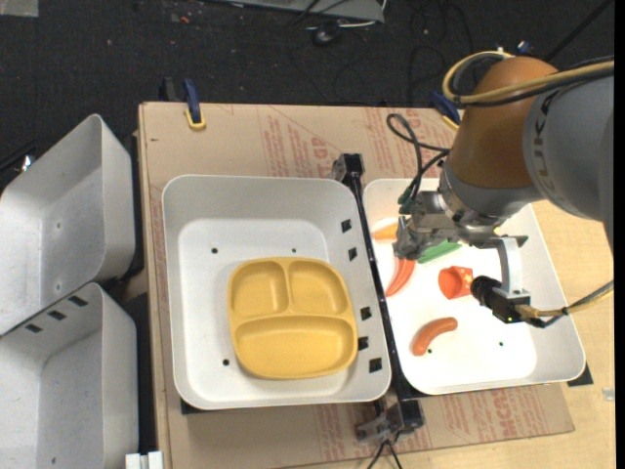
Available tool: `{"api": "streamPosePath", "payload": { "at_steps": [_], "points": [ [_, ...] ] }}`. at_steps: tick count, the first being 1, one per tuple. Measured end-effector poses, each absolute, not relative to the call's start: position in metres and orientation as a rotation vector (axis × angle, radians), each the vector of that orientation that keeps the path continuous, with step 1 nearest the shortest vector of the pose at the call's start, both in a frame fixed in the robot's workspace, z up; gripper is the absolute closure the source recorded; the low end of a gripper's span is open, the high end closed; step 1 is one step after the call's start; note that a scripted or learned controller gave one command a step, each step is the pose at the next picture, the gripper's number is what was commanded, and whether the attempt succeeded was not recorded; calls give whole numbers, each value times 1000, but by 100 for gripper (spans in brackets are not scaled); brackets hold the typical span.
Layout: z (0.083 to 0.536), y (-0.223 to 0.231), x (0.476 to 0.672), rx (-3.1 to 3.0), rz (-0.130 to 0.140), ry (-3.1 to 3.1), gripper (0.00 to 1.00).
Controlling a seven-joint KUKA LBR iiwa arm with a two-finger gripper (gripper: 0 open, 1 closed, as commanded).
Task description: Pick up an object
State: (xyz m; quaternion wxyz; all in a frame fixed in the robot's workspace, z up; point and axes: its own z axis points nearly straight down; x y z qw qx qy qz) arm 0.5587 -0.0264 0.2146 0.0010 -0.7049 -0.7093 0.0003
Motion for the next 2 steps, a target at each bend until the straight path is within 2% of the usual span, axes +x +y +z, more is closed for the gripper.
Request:
{"api": "streamPosePath", "payload": {
  "at_steps": [2],
  "points": [
    [240,73,525,-2211,-2,-2230,100]
  ]
}}
